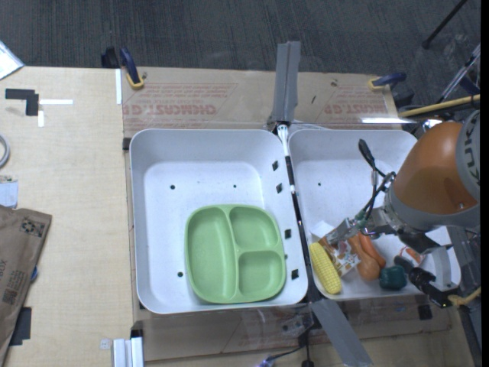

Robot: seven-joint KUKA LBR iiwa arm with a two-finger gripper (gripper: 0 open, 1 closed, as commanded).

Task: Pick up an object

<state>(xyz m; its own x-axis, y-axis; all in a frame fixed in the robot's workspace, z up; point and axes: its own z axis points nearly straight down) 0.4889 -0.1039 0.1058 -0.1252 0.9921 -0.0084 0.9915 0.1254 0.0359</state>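
One corn cob (pixel 325 268), one carrot (pixel 368 258), one green tray (pixel 235 253)

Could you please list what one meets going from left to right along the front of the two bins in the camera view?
Green three-compartment plastic plate → yellow corn cob → orange carrot → dark green rounded object.

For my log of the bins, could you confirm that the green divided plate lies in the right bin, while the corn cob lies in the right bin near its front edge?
Not quite: the camera view shows the green divided plate in the left bin, not the right. The corn cob does lie in the right bin near its front edge.
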